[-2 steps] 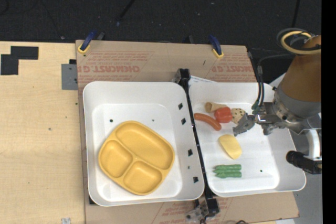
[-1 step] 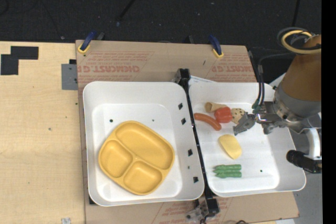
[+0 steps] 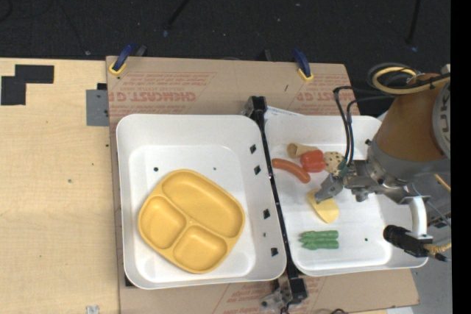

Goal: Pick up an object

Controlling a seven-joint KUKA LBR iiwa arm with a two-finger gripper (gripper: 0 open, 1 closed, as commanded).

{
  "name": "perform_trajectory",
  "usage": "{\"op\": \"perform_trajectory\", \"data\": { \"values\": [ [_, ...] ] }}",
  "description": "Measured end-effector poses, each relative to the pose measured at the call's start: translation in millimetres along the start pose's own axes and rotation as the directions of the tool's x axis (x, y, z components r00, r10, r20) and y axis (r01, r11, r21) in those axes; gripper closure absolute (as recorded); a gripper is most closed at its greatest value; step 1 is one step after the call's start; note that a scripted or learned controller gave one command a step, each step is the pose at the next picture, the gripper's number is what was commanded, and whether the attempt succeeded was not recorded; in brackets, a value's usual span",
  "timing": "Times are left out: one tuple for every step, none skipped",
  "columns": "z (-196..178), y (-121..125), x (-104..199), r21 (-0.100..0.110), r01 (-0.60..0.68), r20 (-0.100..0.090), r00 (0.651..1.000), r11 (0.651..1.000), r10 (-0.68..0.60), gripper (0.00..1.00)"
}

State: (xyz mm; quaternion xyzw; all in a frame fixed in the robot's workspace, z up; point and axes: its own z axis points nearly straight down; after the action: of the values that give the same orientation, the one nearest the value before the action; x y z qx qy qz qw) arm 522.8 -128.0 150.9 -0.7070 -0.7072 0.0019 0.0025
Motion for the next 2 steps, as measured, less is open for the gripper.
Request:
{"op": "perform_trajectory", "data": {
  "values": [
    [52, -2, 10, 0.000, 0.000, 0.000, 1.000, 1.000, 0.000, 0.00],
    [63, -2, 10, -0.005, 0.000, 0.001, 1.000, 1.000, 0.000, 0.00]
  ]
}}
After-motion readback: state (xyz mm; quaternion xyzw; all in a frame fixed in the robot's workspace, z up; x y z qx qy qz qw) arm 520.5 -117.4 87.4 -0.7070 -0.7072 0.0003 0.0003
